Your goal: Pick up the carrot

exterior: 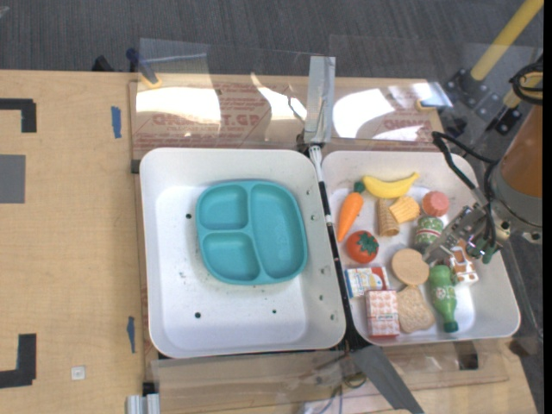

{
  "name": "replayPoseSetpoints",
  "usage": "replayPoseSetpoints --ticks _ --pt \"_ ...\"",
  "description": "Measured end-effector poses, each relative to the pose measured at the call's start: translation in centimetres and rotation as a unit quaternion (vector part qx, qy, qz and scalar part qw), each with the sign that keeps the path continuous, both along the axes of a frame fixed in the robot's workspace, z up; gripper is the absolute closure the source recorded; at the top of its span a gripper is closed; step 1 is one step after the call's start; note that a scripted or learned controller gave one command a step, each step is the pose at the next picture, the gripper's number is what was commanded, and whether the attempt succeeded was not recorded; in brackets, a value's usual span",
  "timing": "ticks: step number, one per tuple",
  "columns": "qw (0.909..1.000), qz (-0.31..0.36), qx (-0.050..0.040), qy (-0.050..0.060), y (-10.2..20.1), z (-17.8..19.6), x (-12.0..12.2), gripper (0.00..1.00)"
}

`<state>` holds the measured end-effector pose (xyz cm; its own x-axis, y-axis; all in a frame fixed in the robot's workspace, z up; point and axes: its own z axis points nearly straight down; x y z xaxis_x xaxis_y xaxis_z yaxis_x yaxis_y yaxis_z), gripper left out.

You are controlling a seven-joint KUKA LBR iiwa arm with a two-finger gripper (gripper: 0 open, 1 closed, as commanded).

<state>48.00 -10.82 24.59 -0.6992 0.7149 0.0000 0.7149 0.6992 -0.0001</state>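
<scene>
The carrot (pixel 348 215) is lying at the right bin's (pixel 504 313) left edge, well apart at nine o'clock from the gripper (pixel 466 235), whose opening I cannot tell.

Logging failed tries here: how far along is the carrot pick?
Nothing is done: the carrot lies in the right bin by its left wall. The gripper sits low at the bin's right side, apart from it. Reaching, grasping and lifting all remain.
</scene>
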Motion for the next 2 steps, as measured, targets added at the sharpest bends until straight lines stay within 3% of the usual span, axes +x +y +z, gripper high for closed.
replayPoseSetpoints --ticks 1,2 --pt "1.0000 0.000 0.0001 0.000 0.1 0.0 0.0 0.00" --pt "1.0000 -0.004 0.0012 0.002 5.9 -6.4 3.0 0.00"
